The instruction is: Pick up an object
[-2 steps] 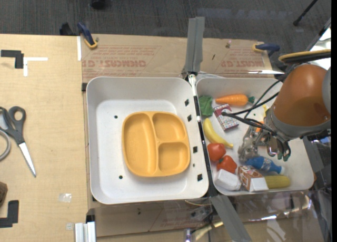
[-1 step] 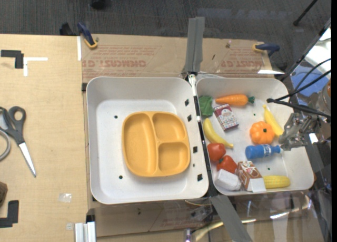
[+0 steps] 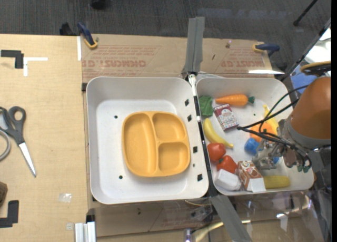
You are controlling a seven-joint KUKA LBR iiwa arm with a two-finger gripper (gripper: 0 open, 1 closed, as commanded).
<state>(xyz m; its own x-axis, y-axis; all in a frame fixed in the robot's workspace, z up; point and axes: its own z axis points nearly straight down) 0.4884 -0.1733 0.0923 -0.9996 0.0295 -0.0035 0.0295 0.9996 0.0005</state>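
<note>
2 bins (image 3: 100,130), 1 tray (image 3: 156,144), 1 carrot (image 3: 232,99), 1 banana (image 3: 215,134).

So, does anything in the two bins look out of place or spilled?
Nothing looks spilled or damaged. The yellow divided plate lies flat in the left bin. The right bin is crowded: the carrot, banana, small carton and other toy foods lie jumbled close together, with the gripper low among them.
</note>
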